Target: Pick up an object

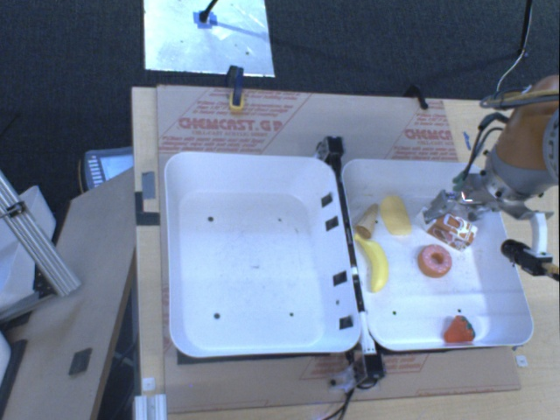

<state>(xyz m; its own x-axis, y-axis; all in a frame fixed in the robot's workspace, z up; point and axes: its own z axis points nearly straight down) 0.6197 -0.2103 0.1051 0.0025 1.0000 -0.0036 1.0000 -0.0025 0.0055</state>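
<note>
My pincer [455, 206] hangs over the right bin [516, 322], just above a red-and-white packet [451, 231] at its far right side; how it stands, I cannot tell. Nearer lies a pink doughnut [434, 261], a strawberry [459, 329], and leftward a banana [376, 262].

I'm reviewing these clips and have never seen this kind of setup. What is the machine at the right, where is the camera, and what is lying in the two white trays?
One fixed camera looks down at a slant on a bench. The grey arm with an orange band reaches in from the right; its gripper sits over the right bin, just above a small red-and-white packet. Whether it grips anything cannot be told. Also in that bin: a banana, a yellow piece, a tan cone-like piece, a doughnut and a strawberry. The left bin stands beside it.
</note>
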